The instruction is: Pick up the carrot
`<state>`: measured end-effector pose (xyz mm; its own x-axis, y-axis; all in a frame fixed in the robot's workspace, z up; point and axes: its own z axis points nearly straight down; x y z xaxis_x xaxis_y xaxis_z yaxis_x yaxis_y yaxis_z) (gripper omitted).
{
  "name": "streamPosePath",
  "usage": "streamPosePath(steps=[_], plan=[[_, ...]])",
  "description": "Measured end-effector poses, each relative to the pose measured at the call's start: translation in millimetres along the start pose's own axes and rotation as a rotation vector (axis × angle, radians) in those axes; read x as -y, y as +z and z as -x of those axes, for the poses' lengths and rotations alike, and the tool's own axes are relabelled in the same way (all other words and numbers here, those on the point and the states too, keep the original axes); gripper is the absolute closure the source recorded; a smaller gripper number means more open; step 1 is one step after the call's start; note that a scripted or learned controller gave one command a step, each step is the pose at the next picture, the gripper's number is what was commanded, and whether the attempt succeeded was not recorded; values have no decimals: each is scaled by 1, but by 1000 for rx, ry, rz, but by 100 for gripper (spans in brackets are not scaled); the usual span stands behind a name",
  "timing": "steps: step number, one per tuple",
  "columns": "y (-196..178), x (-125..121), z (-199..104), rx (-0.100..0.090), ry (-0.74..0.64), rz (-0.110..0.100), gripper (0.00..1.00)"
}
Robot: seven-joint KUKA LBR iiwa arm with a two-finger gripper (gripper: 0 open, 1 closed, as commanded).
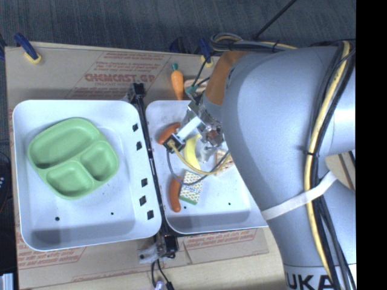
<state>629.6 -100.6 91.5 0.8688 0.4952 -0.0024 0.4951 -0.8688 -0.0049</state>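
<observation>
The carrot [176, 84], orange with a small green top, lies on the brown cardboard just beyond the far rim of the right bin [239, 213]. It rests outside both bins. My gripper [209, 139] hangs low over the middle of the right bin, below and to the right of the carrot and apart from it. The big grey arm hides the bin's right side and much of the gripper.
The right bin holds an orange-red sausage piece [168, 132], a second one [175, 196], a yellow banana [191, 153], a patterned sponge [192, 190] and a tan cracker [225, 162]. A green divided plate [72, 156] lies in the left bin [24, 222].
</observation>
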Motion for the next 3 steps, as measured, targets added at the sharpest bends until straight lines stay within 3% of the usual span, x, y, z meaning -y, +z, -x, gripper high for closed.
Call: streamPosePath(steps=[1,2,3], plan=[[-100,45,-10,0,246,0,0],[-100,31,-33,0,311,2,0],[-1,7,42,-3,312,1,0]])
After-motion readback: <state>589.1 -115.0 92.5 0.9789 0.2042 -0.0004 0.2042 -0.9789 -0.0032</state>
